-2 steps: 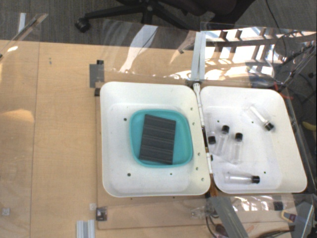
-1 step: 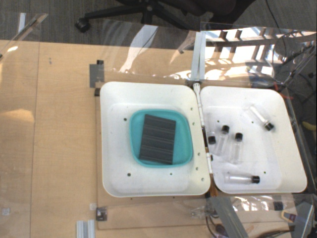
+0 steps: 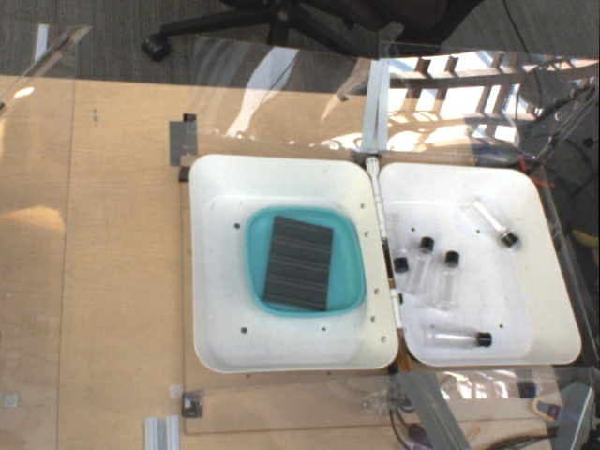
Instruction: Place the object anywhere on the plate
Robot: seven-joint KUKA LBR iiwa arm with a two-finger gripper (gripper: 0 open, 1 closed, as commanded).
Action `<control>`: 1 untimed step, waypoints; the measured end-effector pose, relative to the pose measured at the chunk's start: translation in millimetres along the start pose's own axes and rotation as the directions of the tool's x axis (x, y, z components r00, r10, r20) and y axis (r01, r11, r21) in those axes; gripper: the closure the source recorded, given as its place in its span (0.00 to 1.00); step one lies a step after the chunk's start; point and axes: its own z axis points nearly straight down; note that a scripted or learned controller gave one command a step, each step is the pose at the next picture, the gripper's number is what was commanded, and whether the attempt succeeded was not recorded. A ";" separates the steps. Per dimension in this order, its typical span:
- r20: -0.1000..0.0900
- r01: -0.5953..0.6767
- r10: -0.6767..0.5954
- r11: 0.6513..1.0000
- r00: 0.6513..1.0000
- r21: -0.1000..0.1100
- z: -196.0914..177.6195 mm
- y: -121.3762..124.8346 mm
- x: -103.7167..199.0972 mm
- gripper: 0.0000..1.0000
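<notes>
Thin dark cables (image 3: pixel 561 109) loop along the right edge, behind clear sheeting; whether they belong to the arm cannot be told; in the lower right corner lies a slanted, flat-faced grey bar (image 3: pixel 574 414), cut by the edge; whether it is robot or frame cannot be told

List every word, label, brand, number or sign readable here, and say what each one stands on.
None can be read.
The dark ribbed block on the teal plate bears grooves, no letters.
The clear vials in the right bin show black caps; any label is too small to tell.
The left bin is plain white.
</notes>
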 end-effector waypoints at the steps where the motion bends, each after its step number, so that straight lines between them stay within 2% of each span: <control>1: 0.000 0.000 0.000 1.000 1.000 0.000 0.0 0.0 0.0 0.00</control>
